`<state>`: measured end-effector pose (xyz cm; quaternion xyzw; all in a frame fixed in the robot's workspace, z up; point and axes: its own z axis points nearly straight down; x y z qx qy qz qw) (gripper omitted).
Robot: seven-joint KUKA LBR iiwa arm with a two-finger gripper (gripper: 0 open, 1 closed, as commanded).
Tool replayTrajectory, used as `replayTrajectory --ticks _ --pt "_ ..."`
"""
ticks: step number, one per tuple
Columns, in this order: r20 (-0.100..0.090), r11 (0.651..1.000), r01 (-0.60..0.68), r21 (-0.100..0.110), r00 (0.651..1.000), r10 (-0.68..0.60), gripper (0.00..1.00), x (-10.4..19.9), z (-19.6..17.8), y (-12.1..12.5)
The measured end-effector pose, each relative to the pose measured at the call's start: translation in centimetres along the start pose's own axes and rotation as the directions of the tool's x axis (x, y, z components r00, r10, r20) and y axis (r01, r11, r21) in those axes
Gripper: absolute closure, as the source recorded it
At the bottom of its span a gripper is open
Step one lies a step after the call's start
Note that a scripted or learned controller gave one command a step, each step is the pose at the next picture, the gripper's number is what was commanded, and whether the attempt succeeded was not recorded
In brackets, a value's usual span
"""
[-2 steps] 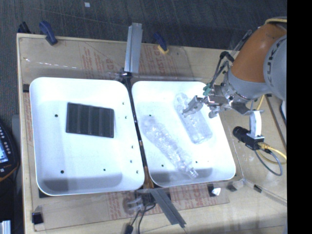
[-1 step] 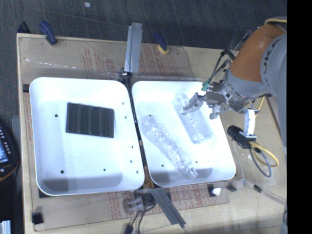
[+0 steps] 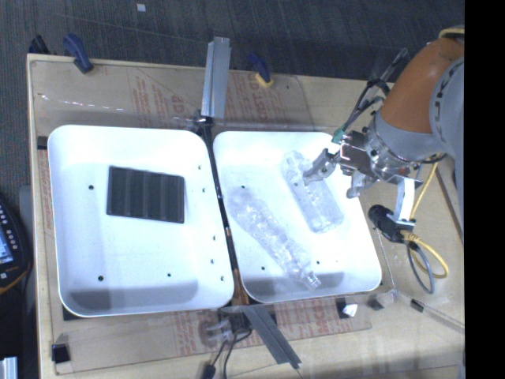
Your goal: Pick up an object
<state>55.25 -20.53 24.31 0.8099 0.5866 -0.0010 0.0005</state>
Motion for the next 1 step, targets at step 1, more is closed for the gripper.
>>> replayTrajectory --ticks 1 --pt "-0.002 0.999 0.04 -0.001 0.999 -0.041 0.0 0.93 -3.85 -2.52"
